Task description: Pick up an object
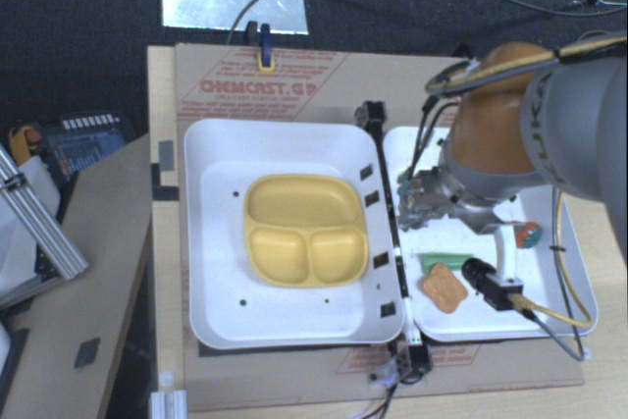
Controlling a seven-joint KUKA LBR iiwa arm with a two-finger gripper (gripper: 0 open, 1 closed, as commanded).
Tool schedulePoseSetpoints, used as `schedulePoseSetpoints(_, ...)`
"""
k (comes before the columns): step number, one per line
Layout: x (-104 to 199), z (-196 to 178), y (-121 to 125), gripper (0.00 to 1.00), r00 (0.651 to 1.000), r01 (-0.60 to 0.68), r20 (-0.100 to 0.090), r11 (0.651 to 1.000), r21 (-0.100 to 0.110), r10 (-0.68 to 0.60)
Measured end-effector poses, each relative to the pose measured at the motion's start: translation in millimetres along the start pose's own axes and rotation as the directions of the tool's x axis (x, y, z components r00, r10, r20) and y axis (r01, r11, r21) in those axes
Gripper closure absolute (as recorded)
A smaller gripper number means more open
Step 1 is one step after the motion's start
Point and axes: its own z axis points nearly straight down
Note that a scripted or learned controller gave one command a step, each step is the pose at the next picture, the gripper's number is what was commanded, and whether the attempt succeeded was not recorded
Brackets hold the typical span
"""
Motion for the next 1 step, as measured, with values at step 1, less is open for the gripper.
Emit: schedulePoseSetpoints(1, 57.8, -10.8, -9.8, 1.0, 1.0, 0.001, 0.0, 1.0, -0.001, -0.001)
